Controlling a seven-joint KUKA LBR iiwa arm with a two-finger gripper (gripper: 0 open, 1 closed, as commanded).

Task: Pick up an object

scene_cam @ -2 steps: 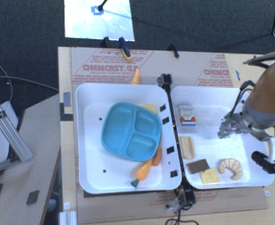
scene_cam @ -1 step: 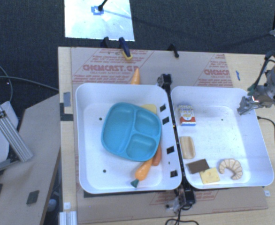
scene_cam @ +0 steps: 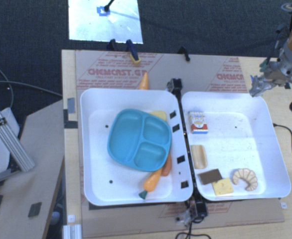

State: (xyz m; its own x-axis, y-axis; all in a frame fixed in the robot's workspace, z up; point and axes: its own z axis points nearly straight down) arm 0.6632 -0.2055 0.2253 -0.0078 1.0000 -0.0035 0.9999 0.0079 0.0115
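Croissant [scene_cam: 245, 178]: near right bin's [scene_cam: 265, 111] front right corner
Gripper [scene_cam: 260, 85]: above that bin's far right corner; grip state can't tell

- The bench [scene_cam: 71, 148] bears a printed brown board [scene_cam: 116, 68].
- Two white bins lie side by side on it: left bin [scene_cam: 93, 183], right bin [scene_cam: 275, 153].
- A carrot [scene_cam: 144, 81] lies just behind the left bin.

I see two white bins, left bin [scene_cam: 98, 148] and right bin [scene_cam: 235, 133], touching in the middle | brown board with red letters [scene_cam: 116, 71] under them | blue and yellow clip [scene_cam: 132, 51] on its far edge | shiny square sheet [scene_cam: 103, 14] on dark carpet [scene_cam: 211, 14] | silver metal bar [scene_cam: 6, 138] far left
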